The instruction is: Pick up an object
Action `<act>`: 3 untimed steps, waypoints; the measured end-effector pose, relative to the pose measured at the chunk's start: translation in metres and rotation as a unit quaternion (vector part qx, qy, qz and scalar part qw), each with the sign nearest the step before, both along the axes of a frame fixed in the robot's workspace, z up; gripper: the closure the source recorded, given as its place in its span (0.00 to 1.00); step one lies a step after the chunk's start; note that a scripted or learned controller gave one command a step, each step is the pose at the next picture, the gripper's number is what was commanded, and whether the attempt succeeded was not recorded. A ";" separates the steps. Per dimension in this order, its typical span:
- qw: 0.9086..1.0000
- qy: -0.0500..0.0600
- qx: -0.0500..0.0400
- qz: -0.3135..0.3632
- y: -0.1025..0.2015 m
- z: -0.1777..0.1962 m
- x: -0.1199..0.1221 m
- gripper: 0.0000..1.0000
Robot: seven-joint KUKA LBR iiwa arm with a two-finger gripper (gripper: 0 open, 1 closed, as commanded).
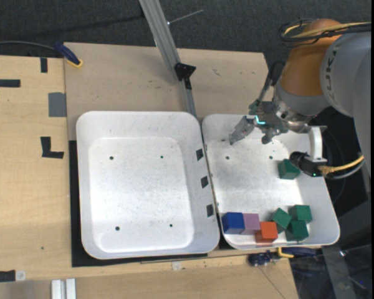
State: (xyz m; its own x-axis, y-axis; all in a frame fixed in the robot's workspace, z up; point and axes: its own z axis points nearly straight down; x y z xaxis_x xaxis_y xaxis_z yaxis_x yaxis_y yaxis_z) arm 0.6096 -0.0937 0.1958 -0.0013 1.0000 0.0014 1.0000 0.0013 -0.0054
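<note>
I read both bins, the left bin [140, 179] and the right bin [252, 173], as white with fine dark speckling, set on a light tan wood-grain worktop [25, 167] bearing dark grey and black markings. The right bin holds a blue block [234, 222], a pale purple block [251, 222], an orange block [268, 230] and four green blocks [288, 169]. The arm [336, 61] is grey with an orange band.

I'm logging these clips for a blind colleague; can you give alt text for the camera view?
The arm's open hand hovers over the upper part of the right bin, holding nothing. A lone green block lies near that bin's right wall, and blue, purple, orange and three green blocks cluster along its lower edge. The left bin sits beside it.
</note>
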 end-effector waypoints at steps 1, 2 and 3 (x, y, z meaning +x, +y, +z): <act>1.000 -0.002 0.000 0.000 0.000 0.002 0.001 0.00; 1.000 0.000 -0.001 0.000 0.003 -0.049 0.004 0.00; 1.000 0.001 -0.001 0.000 0.004 -0.103 0.002 0.00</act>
State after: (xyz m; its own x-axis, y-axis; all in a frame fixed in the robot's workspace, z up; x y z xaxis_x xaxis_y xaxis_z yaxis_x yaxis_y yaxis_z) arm 0.6113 -0.0897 0.0925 -0.0011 1.0000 -0.0006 1.0000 0.0011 -0.0073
